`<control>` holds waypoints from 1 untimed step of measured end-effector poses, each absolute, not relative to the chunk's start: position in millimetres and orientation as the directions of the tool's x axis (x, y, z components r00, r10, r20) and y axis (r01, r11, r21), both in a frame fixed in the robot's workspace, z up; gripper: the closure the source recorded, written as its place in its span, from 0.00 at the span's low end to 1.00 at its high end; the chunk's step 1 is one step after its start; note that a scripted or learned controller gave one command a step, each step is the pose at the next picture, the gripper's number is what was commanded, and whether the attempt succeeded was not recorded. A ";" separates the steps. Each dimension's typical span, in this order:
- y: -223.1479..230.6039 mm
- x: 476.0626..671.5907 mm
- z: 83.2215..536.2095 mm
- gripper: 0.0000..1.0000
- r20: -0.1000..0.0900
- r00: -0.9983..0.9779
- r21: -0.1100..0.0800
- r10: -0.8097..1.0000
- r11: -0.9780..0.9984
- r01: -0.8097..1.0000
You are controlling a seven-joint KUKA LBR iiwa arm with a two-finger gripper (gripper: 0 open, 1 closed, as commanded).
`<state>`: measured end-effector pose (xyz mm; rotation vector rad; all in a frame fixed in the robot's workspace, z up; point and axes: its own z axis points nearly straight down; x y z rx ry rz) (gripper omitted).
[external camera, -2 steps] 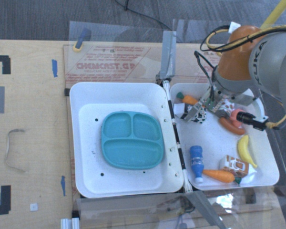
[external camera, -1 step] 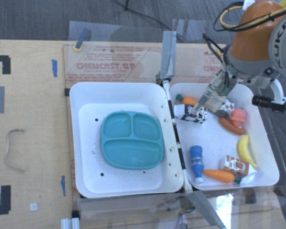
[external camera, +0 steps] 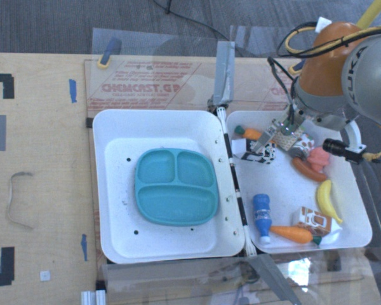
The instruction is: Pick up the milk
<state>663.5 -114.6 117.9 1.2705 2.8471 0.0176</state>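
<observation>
The arm (external camera: 343, 68) leans in over the right bin (external camera: 362, 224), its orange band up near the top corner and the gripper (external camera: 280, 134) down low at the far end of that bin. The milk carton (external camera: 257, 152), white with black cow patches, lies on the bin floor just beside the divider, right under and slightly left of the gripper tip. From here I cannot tell how far the fingers are spread, or whether they have any grip on the carton.

Around it, a small carrot (external camera: 249, 133) sits at the far left corner of the same bin. A sausage (external camera: 308, 170) and a pink piece (external camera: 319, 157) lie just right of the gripper. Nearer the front there is a banana (external camera: 328, 201), a blue bottle (external camera: 261, 215), a second carrot (external camera: 291, 234) touching the bottle's lower end, and a small brown-and-white carton (external camera: 314, 220).

The left bin (external camera: 114, 138) holds a teal divided plate (external camera: 176, 186), flat in the middle. Both bins rest on the wooden table (external camera: 38, 145).
</observation>
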 end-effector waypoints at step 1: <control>-108.1 669.7 111.3 0.00 -0.013 -0.655 0.002 0.756 0.655 0.756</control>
